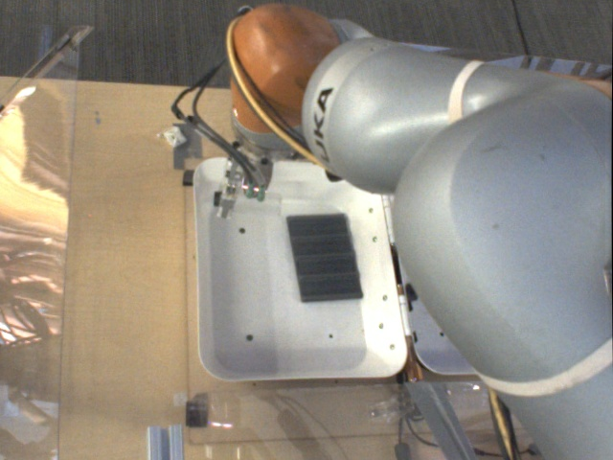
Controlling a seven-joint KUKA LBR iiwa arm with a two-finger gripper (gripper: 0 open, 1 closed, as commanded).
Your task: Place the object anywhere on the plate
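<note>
Gripper [233,192] hangs over the left bin [230,343] at its far corner; its opening cannot be told. Nearer and rightward, a dark ribbed plate [325,257] lies flat inside.

Two bins sit side by side on the surface [115,286]. The left bin [230,343] holds a ribbed rectangular pad [325,257], lying flat near the bin's middle, toward its right wall. The tool [239,185] hangs over the far left corner of that bin, well apart from the pad. The arm [460,180] reaches in from the right, above the right bin [441,357], covering most of it.
</note>
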